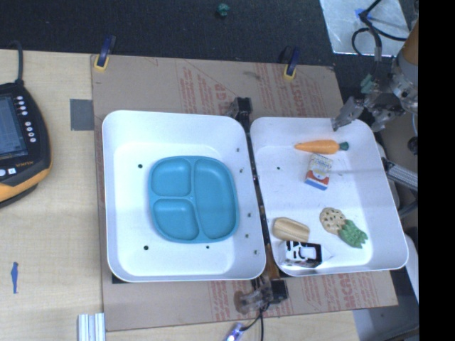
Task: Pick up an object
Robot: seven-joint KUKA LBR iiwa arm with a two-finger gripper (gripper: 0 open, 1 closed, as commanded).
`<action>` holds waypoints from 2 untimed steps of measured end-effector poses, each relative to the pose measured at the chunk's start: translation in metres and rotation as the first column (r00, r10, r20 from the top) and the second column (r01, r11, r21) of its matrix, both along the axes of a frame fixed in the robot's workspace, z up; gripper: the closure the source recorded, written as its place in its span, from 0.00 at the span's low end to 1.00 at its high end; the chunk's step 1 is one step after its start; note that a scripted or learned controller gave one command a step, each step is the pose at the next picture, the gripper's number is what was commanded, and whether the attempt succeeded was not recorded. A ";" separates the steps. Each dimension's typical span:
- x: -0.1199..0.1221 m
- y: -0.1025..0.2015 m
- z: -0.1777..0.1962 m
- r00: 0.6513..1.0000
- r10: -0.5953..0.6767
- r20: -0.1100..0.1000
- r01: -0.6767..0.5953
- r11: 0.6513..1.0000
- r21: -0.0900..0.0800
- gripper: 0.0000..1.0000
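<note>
The right bin (370, 190) holds an orange carrot (317, 146) with a green top near its far edge. A small white, red and blue carton (319, 172) stands just below the carrot. Nearer the front lie a tan bread roll (291, 228), a round cookie (330, 219), a green leafy piece (353, 234) and a black-and-white item (304, 252). My gripper (362, 115) hovers over the bin's far right corner, above and to the right of the carrot. It is open, its two fingers spread apart, and nothing sits between them.
The left bin (128, 155) holds a blue divided plate (193, 197). A handheld control pendant (18, 137) lies at the bench's left edge. Clamps (288, 62) pin the cardboard sheet at the back. Cables hang at the far right.
</note>
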State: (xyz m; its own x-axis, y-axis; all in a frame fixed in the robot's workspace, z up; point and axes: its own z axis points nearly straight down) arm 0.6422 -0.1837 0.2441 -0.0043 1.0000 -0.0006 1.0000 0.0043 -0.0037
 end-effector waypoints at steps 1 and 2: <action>0.003 0.031 -0.119 1.000 0.001 -0.003 -0.001 1.000 0.000 0.00; -0.027 0.030 -0.148 1.000 0.001 0.001 -0.001 1.000 -0.002 0.00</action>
